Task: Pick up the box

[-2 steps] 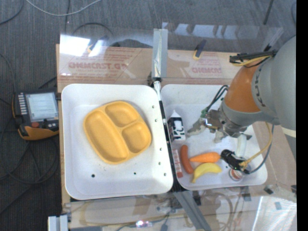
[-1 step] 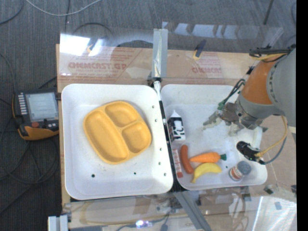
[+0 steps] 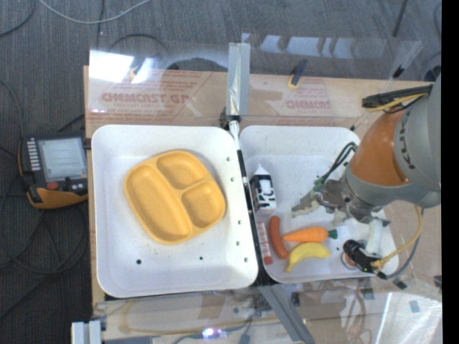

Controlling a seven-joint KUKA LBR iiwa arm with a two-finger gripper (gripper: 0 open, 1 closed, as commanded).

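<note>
Box [image 3: 262, 190] by hotdog [image 3: 277, 236], carrot [image 3: 308, 234], banana [image 3: 307, 254]; tool [image 3: 307, 205] state unclear.

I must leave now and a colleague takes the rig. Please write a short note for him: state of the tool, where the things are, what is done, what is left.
Tool: over the right bin, above the carrot; holds nothing that I can see; open or shut is unclear.
Box: small, black and white, at the right bin's left wall, apart from the tool.
Nearby: sausage, banana.
Left bin: yellow divided plate.
Done: nothing; box not picked.
Left: reach the box, grip it, lift it.
</note>
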